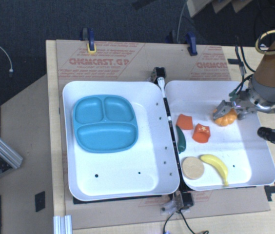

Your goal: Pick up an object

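My gripper (pixel 228 113) reaches into the right bin (pixel 254 155) from the right, at its upper middle. A small orange fruit (pixel 226 119) sits between its grey fingers (pixel 219 112), and the fingers look closed on it. Whether the fruit still touches the bin floor I cannot tell. Left of it lie an orange-red block (pixel 185 122) and a red pepper-like piece (pixel 201 133). A yellow banana (pixel 215 168) and a tan round disc (pixel 193 167) lie at the bin's front. A dark green piece (pixel 180 140) rests against the bin's left wall.
The left bin (pixel 123 174) holds a blue divided plate (pixel 106 123) in its upper left part. The arm's grey and orange wrist (pixel 273 77) hangs over the right bin's far right corner. A black part (pixel 274 135) juts in at the right edge.
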`<act>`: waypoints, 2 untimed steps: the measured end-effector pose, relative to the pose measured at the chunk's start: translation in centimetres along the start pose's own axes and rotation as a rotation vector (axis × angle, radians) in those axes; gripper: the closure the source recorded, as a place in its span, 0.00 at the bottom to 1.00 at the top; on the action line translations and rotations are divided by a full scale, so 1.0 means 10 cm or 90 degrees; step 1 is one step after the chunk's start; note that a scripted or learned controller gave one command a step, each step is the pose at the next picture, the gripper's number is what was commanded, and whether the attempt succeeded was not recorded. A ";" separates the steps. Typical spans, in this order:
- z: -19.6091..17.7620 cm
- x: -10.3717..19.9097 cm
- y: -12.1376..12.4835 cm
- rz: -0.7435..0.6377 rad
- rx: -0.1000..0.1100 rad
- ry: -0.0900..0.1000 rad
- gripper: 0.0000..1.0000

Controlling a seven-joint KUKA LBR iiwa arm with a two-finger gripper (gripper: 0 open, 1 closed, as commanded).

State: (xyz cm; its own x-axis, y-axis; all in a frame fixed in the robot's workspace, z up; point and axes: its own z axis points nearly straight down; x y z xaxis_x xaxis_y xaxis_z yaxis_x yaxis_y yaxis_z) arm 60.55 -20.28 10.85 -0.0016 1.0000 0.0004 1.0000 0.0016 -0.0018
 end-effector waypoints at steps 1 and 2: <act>0.24 0.00 0.00 0.000 0.000 0.000 0.00; 0.13 0.00 0.01 0.000 -0.002 -0.001 1.00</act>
State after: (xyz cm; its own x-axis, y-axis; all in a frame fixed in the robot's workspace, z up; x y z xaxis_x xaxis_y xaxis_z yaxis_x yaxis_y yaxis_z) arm 60.63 -20.24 9.54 -0.0017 1.0000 -0.0005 1.0000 0.0017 0.0007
